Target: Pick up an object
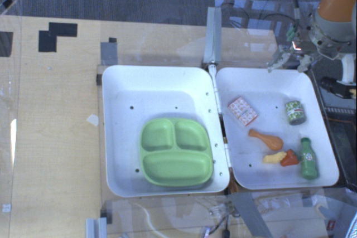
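From where I stand, the arm (334, 3) hangs over the far right corner of the worktop (50, 136), its orange band just above the wrist. The pincer (290, 61) hovers by the far rim of the right bin (268, 175), its fingers spread apart with nothing between them.

Down in that right bin lie the loose things. A small patterned packet (242, 111) sits toward the left side. A green can (294, 112) stands near the right wall. Between them and nearer to me lies a toy drumstick (266, 139). Just beside it are a yellow piece (274, 158) and a red piece (289, 158), touching each other, and a green bottle (308, 159) lies against the right wall next to them.

The left bin (122, 97) holds a green divided plate (176, 151), flat on the bottom, near the front.
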{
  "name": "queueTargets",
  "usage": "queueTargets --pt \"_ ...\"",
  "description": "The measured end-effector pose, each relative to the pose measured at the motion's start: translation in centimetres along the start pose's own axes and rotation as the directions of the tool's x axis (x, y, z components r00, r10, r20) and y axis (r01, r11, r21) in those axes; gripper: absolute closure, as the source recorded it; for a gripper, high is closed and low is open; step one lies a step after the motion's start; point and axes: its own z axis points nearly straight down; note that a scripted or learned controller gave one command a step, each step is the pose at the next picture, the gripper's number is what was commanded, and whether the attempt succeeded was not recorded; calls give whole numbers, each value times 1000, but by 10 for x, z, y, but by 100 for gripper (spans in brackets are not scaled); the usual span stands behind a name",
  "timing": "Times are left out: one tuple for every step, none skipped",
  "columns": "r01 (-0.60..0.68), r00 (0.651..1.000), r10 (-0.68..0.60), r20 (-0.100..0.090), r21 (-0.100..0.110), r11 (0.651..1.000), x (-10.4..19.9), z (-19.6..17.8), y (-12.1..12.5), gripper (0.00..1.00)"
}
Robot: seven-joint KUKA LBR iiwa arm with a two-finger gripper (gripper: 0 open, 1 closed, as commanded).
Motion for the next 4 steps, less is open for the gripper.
queueTargets --pt "82 997 -82 4 -17 996 6 141 -46 0" --pt "151 988 -151 7 -25 988 9 148 -137 0" --pt "203 979 -203 11 -24 979 47 149 -154 0" --pt "152 988 -152 11 -25 988 53 150 -158 0"
